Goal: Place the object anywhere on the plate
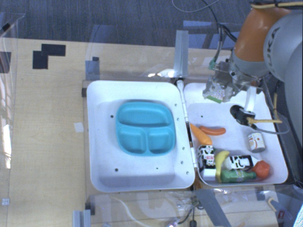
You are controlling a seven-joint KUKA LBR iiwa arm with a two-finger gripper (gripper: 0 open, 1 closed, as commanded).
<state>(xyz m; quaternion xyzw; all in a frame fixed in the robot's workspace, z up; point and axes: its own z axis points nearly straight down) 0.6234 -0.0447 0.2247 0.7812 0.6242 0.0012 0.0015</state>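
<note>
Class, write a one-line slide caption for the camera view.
Arm's pincer over the right bin of toy food; blue plate waits in the left bin.

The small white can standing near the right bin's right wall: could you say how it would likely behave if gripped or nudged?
The small white can looks rigid and cylindrical, so it would probably roll once tipped. It stands slightly tilted, so a sideways nudge may topple it. Its smooth sides might slip between the fingers.

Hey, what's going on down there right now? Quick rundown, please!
Claw up over the right bin's far end, nothing visibly held. Blue plate bare in the left bin. Toy food piled at the right bin's near end.
</note>
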